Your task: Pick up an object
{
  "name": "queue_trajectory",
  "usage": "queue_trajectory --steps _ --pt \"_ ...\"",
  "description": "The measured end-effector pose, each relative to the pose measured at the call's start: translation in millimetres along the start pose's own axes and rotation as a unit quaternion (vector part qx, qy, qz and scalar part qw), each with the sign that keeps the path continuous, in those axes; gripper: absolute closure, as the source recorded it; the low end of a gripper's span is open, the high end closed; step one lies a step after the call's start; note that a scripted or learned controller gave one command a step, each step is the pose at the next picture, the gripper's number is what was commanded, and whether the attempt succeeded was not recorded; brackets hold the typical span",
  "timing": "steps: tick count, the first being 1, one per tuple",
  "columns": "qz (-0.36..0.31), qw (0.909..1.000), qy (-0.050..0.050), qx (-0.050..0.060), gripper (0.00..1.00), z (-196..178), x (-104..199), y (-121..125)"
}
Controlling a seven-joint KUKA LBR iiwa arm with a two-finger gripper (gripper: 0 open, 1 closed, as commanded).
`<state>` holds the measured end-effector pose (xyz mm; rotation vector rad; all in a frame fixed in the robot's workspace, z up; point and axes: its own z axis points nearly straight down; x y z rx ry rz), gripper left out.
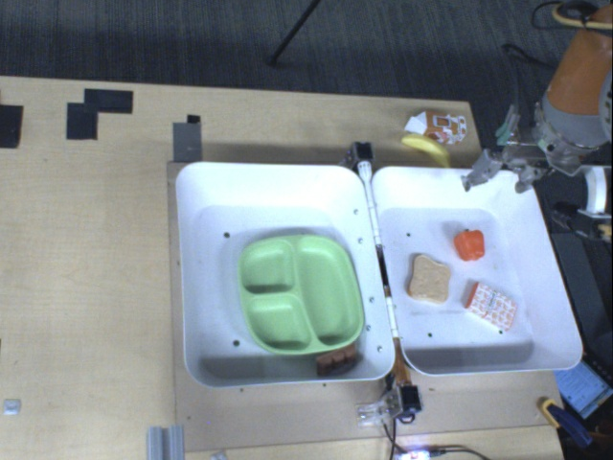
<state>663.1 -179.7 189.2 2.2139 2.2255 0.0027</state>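
On the far left of the pale wooden worktop (86, 286) lie a few flat black patches (98, 111) near its back edge. Further right sits the left shallow white plastic bin (206, 257), and in it rests a light green plastic plate with three compartments (301, 293), lying flat and turned a little askew. A small dark brown object (336, 360) peeks out from under the plate's near edge, touching it; what it is cannot be told. The right shallow white plastic bin (536, 343) stands just beside the left one, the two rims meeting along the middle. In this right bin lie three things apart from one another: a tan slice of toy bread (430, 279) near the middle, a small orange-red rounded toy (469, 244) behind it and to its right, and a flat white packet with a red pattern (491, 306) toward the near right. Behind the right bin, on the worktop, lie a yellow toy banana (425, 147) and a small white and orange packet (439, 126), just beside each other. At the far right the grey arm with its orange band (579, 80) reaches in, and its hand (502, 172) hangs over the right bin's back rim with its two fingers spread apart and nothing between them, well apart from the three things in the bin.
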Motion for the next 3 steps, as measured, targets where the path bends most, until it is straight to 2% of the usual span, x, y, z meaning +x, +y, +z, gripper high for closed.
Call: queue_trajectory --steps 1,2,3 --pt "0.001 1.0000 0.000 -0.001 0.00 103.4 27.5 -49.6" --pt "0.000 1.0000 0.000 -0.004 1.00 90.6 27.9 -47.2" --pt "-0.001 1.0000 0.001 -0.001 1.00 2.5 105.7 -86.5"
